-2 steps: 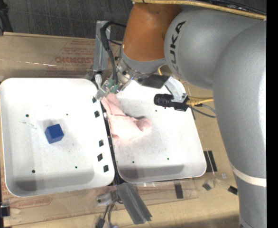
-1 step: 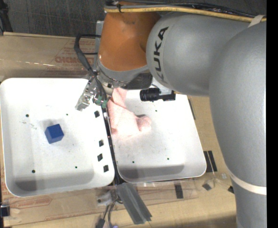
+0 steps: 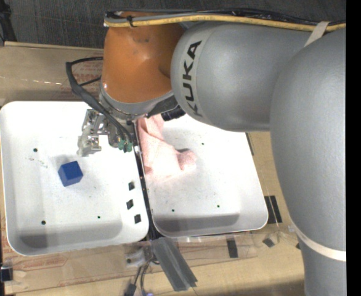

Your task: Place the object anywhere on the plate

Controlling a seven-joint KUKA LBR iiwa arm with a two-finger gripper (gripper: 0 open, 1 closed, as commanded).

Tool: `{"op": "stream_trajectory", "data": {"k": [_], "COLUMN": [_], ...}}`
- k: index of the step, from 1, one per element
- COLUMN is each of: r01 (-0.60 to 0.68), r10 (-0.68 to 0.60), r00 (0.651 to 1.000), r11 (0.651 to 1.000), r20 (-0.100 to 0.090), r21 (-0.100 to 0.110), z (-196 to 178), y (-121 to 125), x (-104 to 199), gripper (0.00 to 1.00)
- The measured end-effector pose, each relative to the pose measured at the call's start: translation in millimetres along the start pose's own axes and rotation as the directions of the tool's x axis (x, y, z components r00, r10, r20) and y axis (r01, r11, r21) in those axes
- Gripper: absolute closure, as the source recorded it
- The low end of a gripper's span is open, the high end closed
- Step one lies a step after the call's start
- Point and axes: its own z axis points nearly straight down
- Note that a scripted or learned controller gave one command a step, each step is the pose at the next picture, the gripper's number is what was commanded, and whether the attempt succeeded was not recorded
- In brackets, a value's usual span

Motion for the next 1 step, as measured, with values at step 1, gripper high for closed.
{"op": "stream_trajectory", "data": {"k": [1], "r01": [0.000], "r10": [0.000], "r00": [1.000], "r11": [1.000], "r20": [0.000], "r21": [0.000], "z": [-0.1], "y": [0.0], "x": [0.0], "gripper": [0.00]}}
